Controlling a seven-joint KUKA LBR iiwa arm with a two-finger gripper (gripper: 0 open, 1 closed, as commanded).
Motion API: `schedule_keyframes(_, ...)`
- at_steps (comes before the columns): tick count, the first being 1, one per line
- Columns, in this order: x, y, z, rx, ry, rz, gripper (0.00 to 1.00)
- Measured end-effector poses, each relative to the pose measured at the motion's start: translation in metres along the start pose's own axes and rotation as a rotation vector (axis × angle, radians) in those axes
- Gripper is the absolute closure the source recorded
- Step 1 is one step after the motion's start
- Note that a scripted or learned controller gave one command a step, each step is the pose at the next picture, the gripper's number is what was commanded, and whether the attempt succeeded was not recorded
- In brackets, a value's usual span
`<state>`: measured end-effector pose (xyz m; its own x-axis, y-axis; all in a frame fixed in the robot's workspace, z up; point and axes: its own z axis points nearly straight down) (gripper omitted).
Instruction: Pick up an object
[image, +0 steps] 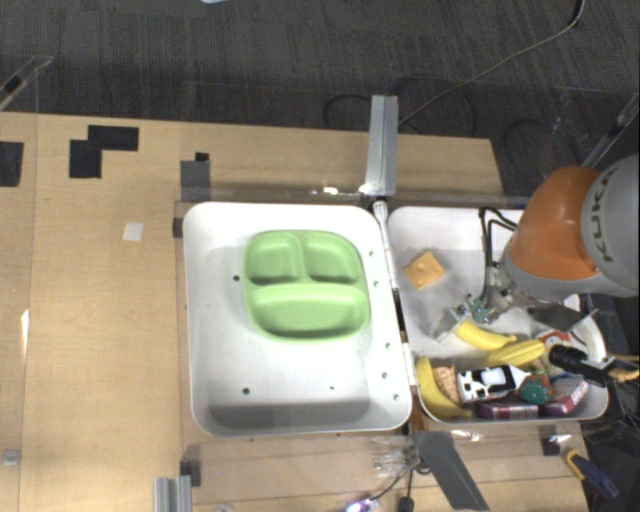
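To lift well, the gripper (487, 306), jaw state impossible to tell, should centre squarely over the banana (480, 336) mid-bin (445, 225), clear of front-edge clutter.

Green tray (304, 284) in left bin (215, 330); pincer (481, 308) above bananas (500, 345).

Two white bins (200, 300) sit on a tan wood-grain surface (90, 300) bearing black patches, with a pale green divided tray (303, 283), yellow bananas (495, 343), a tan block (425, 269), and a grey arm (570, 235) banded orange.
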<state>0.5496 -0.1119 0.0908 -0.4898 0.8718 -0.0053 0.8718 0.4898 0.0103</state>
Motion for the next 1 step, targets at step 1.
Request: schedule_keyframes(1, -0.0105, 0.0113, 0.0004, -0.001, 0.0, 0.185, 0.0)
